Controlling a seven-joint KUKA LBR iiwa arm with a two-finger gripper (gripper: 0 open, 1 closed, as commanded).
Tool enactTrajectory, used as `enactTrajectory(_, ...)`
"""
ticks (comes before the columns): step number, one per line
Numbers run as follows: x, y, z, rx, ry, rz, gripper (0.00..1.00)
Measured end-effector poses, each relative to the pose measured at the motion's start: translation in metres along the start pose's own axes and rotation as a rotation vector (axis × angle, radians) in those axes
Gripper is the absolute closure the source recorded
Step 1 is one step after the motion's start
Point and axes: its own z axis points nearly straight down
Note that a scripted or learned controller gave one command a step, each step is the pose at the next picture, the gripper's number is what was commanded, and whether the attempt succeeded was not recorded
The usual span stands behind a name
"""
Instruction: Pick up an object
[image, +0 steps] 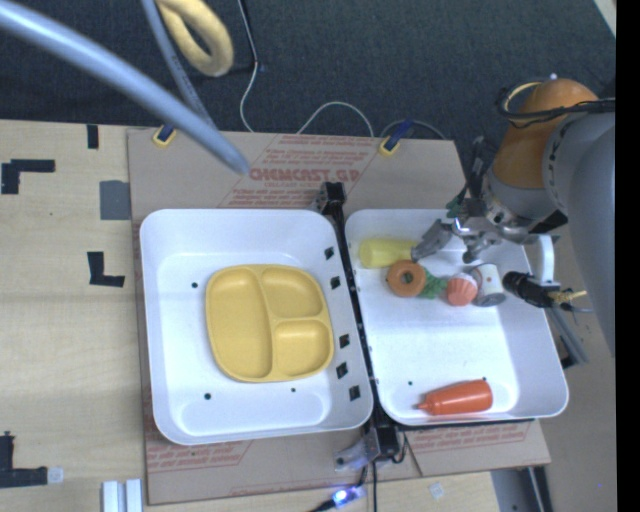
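My gripper (452, 252) hangs over the far part of the right bin (520, 350), and its jaws stand open with nothing between them. Just below it lie an orange round piece (404, 279), a small green piece (431, 289) and a red-orange piece (460, 291) in a row. Against the bin's far left wall rests a yellow block (380, 252), to the gripper's left. A grey-white cylinder (489, 285) sits beside the red-orange piece. An orange carrot-shaped toy (456, 398) lies near the bin's front edge, well away from the gripper.
The left bin (170, 300) holds a yellow divided plate (268, 322). A black divider with clips (345, 300) runs between the bins. The grey arm with its orange band (545, 130) fills the right side. A grey pole (120, 75) crosses the upper left.
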Motion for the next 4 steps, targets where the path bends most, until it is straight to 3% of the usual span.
enactTrajectory(1,0.0,-0.001,0.045,0.0,-0.001,-0.002,0.0)
enactTrajectory(2,0.0,0.001,0.031,-0.007,-0.004,-0.003,1.0)
enactTrajectory(4,0.008,0.008,-0.088,-0.013,-0.001,-0.002,1.0)
